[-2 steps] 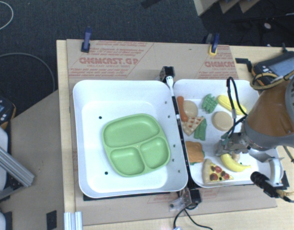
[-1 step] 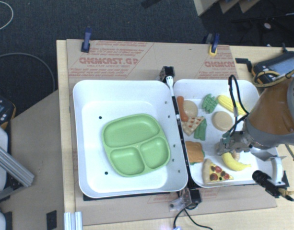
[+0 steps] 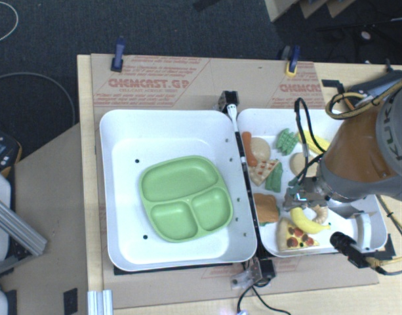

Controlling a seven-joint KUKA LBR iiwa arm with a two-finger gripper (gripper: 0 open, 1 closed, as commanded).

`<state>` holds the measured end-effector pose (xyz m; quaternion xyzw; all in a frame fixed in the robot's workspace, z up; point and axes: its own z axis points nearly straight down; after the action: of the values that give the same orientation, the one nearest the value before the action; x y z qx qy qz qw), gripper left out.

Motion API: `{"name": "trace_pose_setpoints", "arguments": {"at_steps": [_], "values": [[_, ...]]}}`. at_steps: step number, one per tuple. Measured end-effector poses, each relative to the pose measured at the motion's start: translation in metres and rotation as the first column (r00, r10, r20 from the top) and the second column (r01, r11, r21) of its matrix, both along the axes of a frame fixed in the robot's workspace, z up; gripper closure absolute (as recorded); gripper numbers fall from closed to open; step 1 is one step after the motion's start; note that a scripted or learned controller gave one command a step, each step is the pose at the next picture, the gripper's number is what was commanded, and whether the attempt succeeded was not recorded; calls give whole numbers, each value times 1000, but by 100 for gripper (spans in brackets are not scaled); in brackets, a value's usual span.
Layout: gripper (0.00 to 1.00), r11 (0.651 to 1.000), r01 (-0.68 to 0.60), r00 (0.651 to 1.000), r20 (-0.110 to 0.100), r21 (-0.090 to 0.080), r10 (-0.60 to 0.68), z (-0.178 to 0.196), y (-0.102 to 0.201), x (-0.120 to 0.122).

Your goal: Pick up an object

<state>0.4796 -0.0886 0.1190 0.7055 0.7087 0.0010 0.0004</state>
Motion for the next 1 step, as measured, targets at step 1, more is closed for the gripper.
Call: {"name": "trace_pose_setpoints", "arguments": {"at_steps": [1], "values": [[100,1000,4,1000,2,-2,-4,9,-3,0]]}}
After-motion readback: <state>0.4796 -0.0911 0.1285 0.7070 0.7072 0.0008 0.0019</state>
